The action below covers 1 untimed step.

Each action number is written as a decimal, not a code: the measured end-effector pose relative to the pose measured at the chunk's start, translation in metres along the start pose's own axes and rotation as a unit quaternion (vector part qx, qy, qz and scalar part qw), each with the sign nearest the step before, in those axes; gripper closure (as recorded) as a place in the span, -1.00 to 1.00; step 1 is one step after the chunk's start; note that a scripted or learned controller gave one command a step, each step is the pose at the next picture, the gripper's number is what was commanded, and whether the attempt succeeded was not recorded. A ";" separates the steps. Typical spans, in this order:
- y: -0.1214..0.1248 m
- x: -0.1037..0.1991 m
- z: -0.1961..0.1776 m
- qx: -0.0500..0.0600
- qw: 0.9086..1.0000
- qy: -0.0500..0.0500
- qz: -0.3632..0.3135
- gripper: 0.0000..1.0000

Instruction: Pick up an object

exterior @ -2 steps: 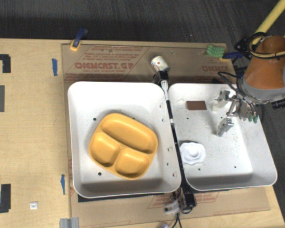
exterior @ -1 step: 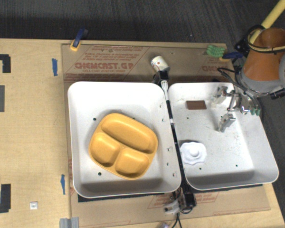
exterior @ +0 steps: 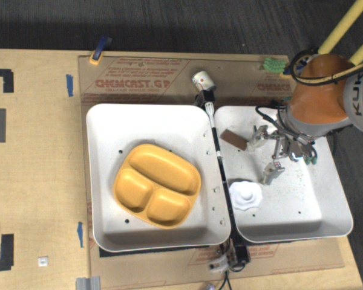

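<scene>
2 white bins (exterior: 103, 162), 1 yellow tray (exterior: 157, 185), 1 brown block (exterior: 234, 139), 1 white obj (exterior: 245, 196)

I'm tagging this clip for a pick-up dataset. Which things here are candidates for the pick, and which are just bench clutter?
Belongs to the job:
gripper
brown block, right bin
white piece, right bin
yellow divided tray, left bin

Lying about:
yellow clamp
green clamp
blue tape

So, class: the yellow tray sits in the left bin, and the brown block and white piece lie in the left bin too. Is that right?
Not quite. The camera view shows the yellow tray in the left bin, but the brown block and white piece lie in the right bin, where the gripper is.
</scene>
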<state>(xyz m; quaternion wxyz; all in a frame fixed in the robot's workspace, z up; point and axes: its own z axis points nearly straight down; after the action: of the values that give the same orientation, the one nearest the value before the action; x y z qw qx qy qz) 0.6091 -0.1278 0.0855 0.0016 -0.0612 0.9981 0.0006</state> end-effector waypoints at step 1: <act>-0.037 -0.044 0.000 0.000 0.993 0.003 -0.118 -1.00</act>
<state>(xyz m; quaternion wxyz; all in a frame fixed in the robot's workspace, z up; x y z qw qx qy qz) 0.6576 -0.1589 0.0854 -0.0010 -0.1781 0.9840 0.0006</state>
